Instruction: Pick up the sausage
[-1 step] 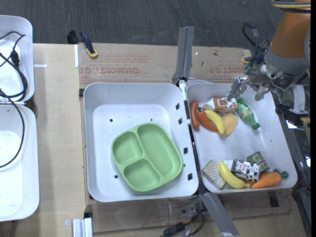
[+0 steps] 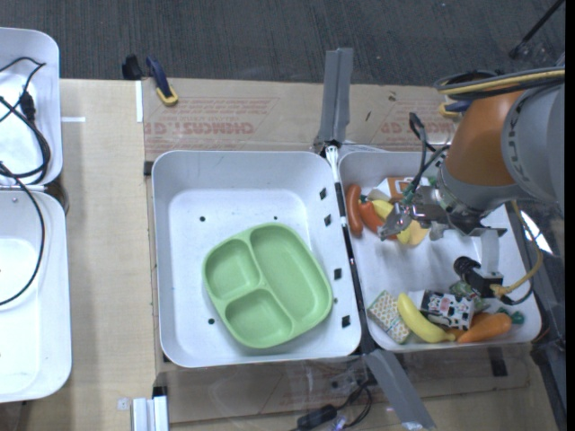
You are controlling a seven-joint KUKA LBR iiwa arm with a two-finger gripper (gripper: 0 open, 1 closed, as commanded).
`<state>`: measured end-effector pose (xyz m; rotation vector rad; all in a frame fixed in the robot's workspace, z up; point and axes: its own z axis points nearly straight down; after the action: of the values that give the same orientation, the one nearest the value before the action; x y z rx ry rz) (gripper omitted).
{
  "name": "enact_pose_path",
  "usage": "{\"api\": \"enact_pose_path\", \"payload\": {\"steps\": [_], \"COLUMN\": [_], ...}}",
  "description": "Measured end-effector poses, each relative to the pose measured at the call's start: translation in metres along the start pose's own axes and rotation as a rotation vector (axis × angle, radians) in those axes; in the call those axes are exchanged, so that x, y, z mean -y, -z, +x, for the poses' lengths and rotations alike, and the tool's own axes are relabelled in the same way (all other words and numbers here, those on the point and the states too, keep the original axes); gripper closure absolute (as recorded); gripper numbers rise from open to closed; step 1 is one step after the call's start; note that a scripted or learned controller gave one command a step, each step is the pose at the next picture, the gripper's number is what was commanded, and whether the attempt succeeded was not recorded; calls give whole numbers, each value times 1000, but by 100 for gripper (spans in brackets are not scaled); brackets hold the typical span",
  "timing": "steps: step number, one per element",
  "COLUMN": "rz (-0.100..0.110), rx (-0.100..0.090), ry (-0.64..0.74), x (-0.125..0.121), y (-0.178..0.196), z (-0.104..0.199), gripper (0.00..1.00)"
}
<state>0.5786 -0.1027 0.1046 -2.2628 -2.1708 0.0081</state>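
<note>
Gripper (image 2: 396, 226) hovering just right of sausage (image 2: 354, 210) in right bin (image 2: 530, 268); finger state impossible to tell. Shifting left, descending lengthwise, avoiding nearby pepper (image 2: 370, 212).

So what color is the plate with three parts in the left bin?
The plate is light green, seen best in the camera view from above.

Wooden bench (image 2: 99, 241) under two white bins (image 2: 171, 268) (side by side), cardboard sheet (image 2: 243, 115) behind.

We see the gripper (image 2: 396, 226) hanging low in the right white bin (image 2: 526, 263), right by the reddish-brown sausage (image 2: 354, 209); left bin holds a green divided plate (image 2: 267, 285).
</note>
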Motion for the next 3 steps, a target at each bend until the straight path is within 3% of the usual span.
{"api": "enact_pose_path", "payload": {"steps": [1,2,3], "rz": [0,0,-2], "rx": [-1,-1,1], "ry": [-122,-189,-273], "x": [53,91,-9], "y": [-18,-18,-17], "z": [3,-23,-18], "gripper": [0,0,0]}}
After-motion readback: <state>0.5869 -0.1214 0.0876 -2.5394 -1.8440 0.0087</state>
